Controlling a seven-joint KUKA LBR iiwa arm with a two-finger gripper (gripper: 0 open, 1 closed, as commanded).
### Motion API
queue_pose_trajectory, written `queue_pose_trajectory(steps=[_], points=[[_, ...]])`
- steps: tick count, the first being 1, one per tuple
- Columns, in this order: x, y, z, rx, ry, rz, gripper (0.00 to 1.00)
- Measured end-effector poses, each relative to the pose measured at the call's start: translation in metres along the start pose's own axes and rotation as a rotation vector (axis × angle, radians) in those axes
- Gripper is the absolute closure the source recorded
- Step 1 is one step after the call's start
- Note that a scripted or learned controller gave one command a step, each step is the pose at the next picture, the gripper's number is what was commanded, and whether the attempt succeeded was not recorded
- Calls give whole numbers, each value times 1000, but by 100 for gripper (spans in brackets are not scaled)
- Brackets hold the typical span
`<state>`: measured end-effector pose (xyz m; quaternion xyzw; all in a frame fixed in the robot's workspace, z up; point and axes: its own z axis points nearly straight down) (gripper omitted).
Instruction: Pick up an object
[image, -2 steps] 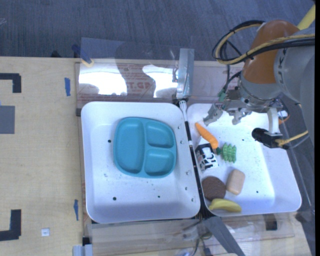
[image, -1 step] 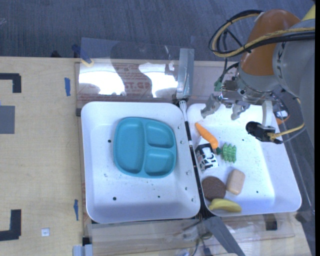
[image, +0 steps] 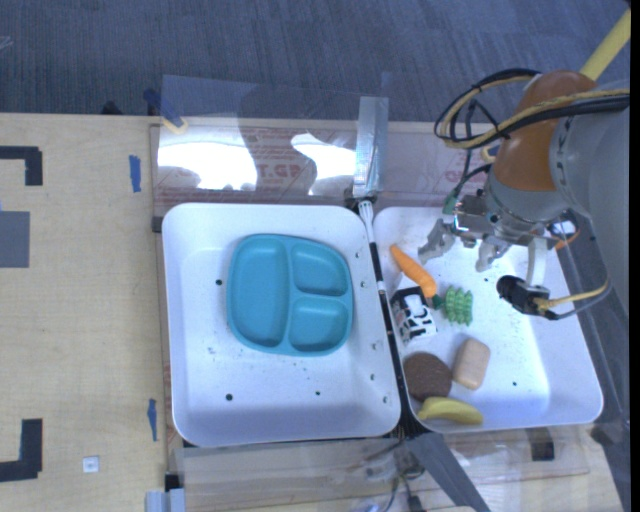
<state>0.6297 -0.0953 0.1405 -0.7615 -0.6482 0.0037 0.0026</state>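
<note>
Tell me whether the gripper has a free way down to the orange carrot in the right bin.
Probably yes. The gripper hangs just right of the orange carrot, which lies bare on the white right bin, nothing on top. The green toy and black-and-white block sit close below it, which may crowd a grasp.

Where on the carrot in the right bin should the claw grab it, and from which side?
Probably at the middle of the carrot, coming straight down from above. It lies flat and slanted on the right bin floor, long and thin, so the fingers should close across its narrow width. Its lower end sits close to the black-and-white item, so stay mid-body. The claw hangs just to its right.
</note>
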Motion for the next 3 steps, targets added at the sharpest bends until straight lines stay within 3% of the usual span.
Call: queue_pose_trajectory(steps=[1, 2, 3], points=[[1, -7, 53, -13, 1, -228, 0], [1, -5, 41, -21, -1, -226, 100], [59, 24, -51, -22, 2, -301, 100]])
